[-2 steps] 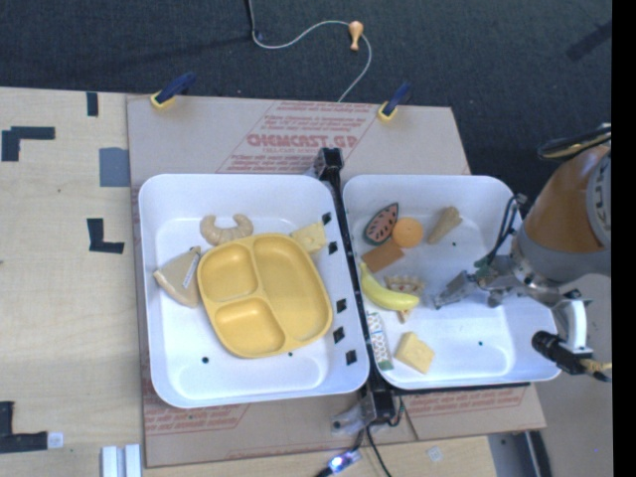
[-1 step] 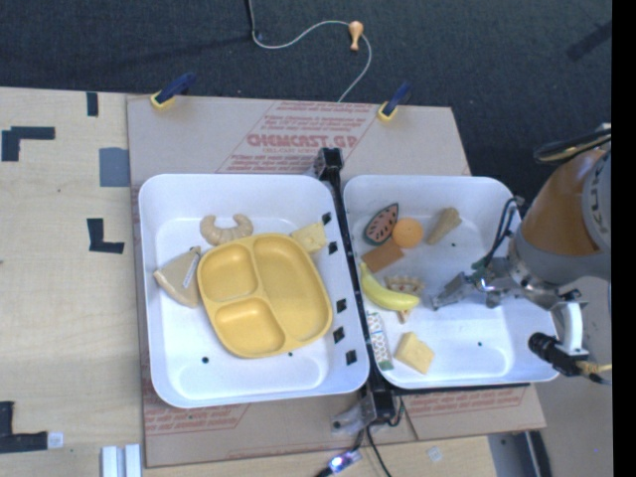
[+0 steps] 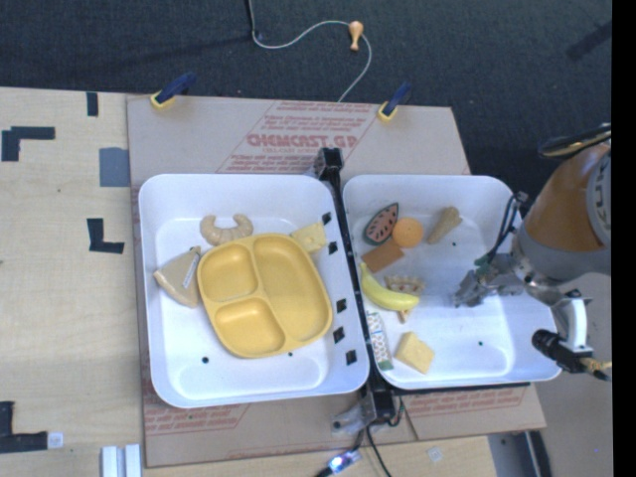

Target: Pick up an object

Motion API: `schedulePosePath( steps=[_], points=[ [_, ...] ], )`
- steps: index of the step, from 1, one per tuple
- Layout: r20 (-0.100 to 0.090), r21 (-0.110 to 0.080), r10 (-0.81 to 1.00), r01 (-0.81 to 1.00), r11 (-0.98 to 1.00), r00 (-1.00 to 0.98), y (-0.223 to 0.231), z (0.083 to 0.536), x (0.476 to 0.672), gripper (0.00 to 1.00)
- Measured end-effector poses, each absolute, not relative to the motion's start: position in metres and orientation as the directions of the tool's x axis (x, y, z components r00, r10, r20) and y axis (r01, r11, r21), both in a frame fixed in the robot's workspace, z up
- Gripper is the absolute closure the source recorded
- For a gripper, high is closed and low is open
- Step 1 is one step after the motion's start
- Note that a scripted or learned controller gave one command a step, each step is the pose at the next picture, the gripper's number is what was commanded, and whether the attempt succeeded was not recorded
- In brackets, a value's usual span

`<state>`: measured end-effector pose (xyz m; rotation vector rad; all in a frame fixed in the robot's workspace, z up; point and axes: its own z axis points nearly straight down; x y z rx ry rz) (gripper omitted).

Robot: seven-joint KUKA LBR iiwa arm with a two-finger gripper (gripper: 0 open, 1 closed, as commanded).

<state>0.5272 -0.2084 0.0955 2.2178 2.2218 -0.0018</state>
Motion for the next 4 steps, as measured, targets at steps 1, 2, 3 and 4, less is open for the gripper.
schedulePosePath(
  steps=[1,2,3,4],
  points=[
    [-0.001,0.004,1.000,1.000,0.001,-0.001,-0.211,0.155,0.536,1.00],
    [-0.001,0.003,1.000,1.000,0.001,-0.001,-0.215,0.204,0.528,1.00],
    [0.000,0.001,1.000,1.000,0.002,-0.002,-0.214,0.225,0.528,1.00],
    [0.001,-0.001,1.000,1.000,0.006,-0.006,-0.169,0.217,0.541,1.00]
  ],
)
